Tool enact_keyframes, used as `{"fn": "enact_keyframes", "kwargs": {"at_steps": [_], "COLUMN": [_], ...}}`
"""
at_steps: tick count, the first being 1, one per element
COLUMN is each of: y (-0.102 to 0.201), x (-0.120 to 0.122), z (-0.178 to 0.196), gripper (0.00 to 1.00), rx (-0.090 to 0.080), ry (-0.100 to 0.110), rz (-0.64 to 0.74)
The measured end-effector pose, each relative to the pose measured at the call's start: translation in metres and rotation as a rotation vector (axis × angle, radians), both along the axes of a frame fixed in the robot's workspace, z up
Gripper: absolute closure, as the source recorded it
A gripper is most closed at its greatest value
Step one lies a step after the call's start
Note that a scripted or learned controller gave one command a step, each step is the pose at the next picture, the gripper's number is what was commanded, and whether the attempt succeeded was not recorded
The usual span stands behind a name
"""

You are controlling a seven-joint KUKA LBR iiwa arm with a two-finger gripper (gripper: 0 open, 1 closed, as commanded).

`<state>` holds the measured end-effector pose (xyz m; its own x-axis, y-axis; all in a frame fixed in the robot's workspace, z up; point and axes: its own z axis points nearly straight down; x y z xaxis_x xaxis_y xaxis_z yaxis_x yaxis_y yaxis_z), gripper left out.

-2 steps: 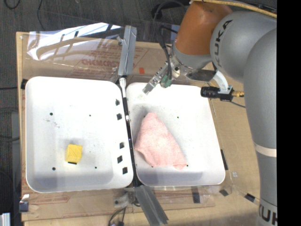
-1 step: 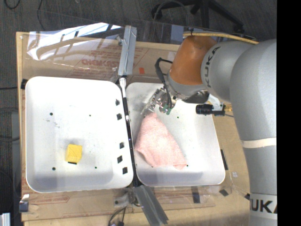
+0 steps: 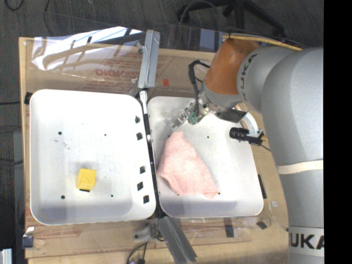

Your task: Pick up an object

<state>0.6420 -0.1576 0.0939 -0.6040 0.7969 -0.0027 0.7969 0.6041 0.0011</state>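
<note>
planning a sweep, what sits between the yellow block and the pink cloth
In the camera view, between the small yellow block and the crumpled pink cloth lie bare white bin floor and the two bins' adjoining walls.

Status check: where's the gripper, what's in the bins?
Gripper low in right bin, above pink folded cloth. Small yellow block in left bin. Nothing blocking.

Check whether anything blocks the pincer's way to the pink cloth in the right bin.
Nothing visible does. The pincer sits low over the right bin, just above the upper end of the pink cloth, with bare bin floor between them. The yellow block lies apart in the left bin.
</note>
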Motion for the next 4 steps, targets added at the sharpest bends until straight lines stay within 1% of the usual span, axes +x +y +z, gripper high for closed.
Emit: {"fn": "enact_keyframes", "kwargs": {"at_steps": [1,2,3,4], "y": [0.0,0.018,0.025,0.026], "x": [0.001,-0.005,0.0,0.001], "z": [0.011,-0.001,0.0,0.011], "gripper": [1.0,1.0,1.0,1.0], "rx": [-0.001,0.002,0.001,0.001], "ry": [-0.001,0.005,0.001,0.0], "rz": [0.005,0.2,-0.023,-0.019]}}
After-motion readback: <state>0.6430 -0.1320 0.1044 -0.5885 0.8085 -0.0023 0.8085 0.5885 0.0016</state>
